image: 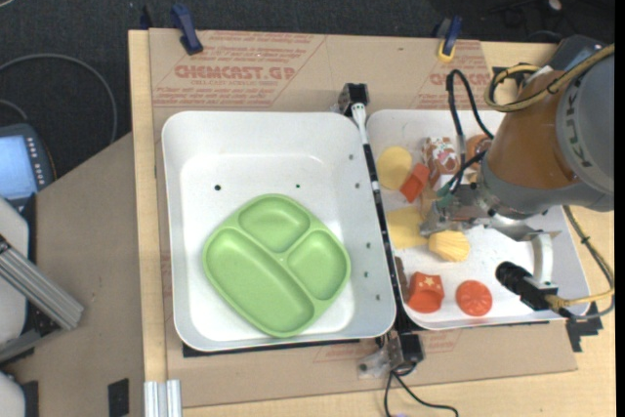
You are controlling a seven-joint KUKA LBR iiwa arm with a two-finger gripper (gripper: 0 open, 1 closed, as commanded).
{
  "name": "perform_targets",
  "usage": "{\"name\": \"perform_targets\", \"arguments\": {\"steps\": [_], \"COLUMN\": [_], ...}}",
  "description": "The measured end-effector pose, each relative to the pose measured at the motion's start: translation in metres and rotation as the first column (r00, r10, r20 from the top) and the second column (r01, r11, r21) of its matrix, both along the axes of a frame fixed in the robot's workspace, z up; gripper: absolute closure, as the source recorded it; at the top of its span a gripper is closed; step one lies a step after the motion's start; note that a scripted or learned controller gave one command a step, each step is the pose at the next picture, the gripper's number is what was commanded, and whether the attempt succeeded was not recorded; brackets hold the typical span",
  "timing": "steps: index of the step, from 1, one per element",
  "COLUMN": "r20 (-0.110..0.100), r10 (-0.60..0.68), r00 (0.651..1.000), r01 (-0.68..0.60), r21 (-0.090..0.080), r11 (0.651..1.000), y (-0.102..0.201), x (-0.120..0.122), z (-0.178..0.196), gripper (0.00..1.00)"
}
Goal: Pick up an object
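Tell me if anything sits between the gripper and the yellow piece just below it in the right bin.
Nothing visible does. The gripper hangs right above the yellow piece, with only white bin floor around it. The nearest other things lie off to the sides: a red block to the upper left and a larger yellow item to the left.

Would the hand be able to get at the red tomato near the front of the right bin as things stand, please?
Probably yes. The tomato lies in the open in the right bin, with nothing on top of it. The hand is close by, above the yellow pieces, and only a red block sits beside it.
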State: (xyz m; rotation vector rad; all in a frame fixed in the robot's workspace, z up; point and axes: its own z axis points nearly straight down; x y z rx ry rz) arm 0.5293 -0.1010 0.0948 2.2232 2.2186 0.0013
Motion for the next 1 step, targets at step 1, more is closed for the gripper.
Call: {"name": "perform_targets", "arguments": {"steps": [1], "r20": [0.009], "r10": [0.009], "r00": [1.000], "r01": [-0.009], "r21": [0.000], "r11": [1.000], "y": [0.0665], "x": [0.0419], "z": [0.0952], "gripper": [1.00]}}
